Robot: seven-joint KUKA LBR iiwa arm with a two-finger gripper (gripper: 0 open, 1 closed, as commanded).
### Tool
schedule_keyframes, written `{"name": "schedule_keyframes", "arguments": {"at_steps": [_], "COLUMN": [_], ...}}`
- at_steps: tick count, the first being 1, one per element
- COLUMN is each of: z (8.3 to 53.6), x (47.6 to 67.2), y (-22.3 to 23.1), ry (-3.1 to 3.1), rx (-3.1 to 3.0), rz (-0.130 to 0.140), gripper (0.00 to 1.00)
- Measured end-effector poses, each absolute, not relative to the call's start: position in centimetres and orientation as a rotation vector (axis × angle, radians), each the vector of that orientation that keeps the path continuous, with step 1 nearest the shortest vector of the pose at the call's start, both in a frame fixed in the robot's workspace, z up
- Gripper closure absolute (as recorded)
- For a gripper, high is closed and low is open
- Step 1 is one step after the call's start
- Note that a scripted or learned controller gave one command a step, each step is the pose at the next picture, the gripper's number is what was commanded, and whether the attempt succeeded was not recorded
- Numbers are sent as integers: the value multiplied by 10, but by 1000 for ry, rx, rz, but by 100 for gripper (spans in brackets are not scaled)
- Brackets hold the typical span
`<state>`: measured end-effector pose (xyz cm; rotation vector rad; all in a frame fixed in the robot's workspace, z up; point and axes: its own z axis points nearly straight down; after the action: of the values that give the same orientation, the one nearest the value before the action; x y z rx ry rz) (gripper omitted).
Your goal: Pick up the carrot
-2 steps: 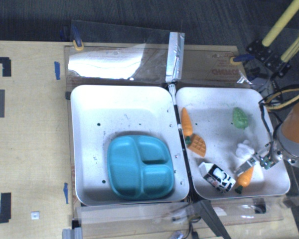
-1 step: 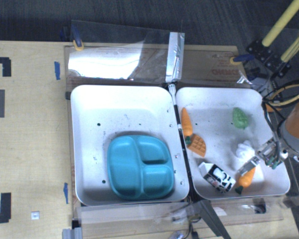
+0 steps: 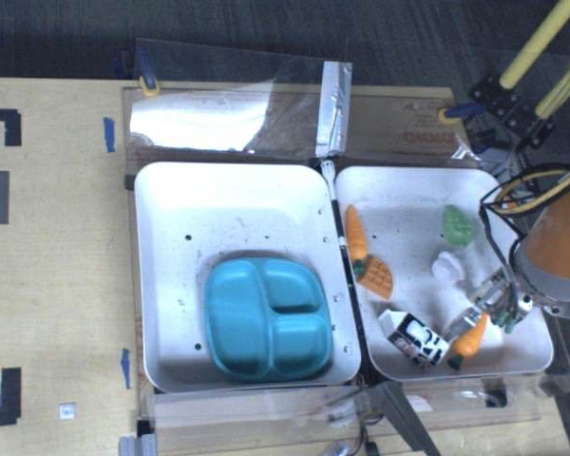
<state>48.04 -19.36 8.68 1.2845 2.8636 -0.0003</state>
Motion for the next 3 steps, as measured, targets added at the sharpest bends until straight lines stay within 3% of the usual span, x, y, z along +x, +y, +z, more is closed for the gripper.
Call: {"name": "schedule_keyframes", "arguments": {"at_steps": [1, 2, 3], "z": [121, 87, 154], "x": [497, 483, 481], "y": [-197, -211, -132], "ry": [2383, 2680, 2851], "rx": [2042, 1638, 1310], "rz": [1, 4, 2], "gripper": [0, 0, 0]}}
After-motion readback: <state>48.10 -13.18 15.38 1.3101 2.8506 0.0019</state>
